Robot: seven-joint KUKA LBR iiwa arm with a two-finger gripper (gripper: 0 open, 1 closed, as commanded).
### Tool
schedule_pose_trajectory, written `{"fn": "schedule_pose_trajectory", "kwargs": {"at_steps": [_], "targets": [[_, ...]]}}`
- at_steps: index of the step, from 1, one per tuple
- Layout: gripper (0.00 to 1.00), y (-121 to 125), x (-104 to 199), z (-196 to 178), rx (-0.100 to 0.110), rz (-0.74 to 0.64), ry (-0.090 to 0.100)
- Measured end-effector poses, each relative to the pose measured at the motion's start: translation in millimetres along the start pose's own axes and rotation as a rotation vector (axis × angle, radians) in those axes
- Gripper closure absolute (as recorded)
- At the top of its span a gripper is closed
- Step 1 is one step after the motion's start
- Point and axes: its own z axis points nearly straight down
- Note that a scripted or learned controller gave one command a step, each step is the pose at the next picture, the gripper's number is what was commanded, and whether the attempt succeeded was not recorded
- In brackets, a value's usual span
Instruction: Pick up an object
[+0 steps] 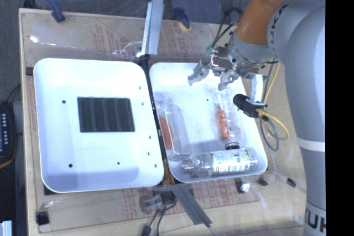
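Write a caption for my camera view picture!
Robot gripper hovers, fingers open, over the right bin of clear bottles.

Robotics lab: an industrial arm (293,63) with exposed cabling works over a bench (83,36) bearing two white bins (55,80), plastic sheeting clamped at the edges.

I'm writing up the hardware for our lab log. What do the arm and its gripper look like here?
The arm is a thick, rounded body in smooth light grey, with an orange band above the wrist. The gripper is small, bare grey metal with two fingers. Black wires run along the wrist, a yellow cable loops below it, and part of dark lettering shows low on the grey casing.
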Motion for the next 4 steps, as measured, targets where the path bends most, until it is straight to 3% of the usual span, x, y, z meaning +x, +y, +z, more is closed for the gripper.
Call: {"fn": "schedule_pose_trajectory", "kwargs": {"at_steps": [1,2,3,4], "targets": [[0.0,-39.1,-40.0,-21.8,-0.002,-0.001,0.001],[0.0,-54.1,-42.0,-13.0,0.0,-0.096,0.001],[0.0,-50.8,-46.1,21.9,-0.001,-0.198,0.001],[0.0,-64.8,-53.5,38.1,-0.003,-0.23,0.0]]}}
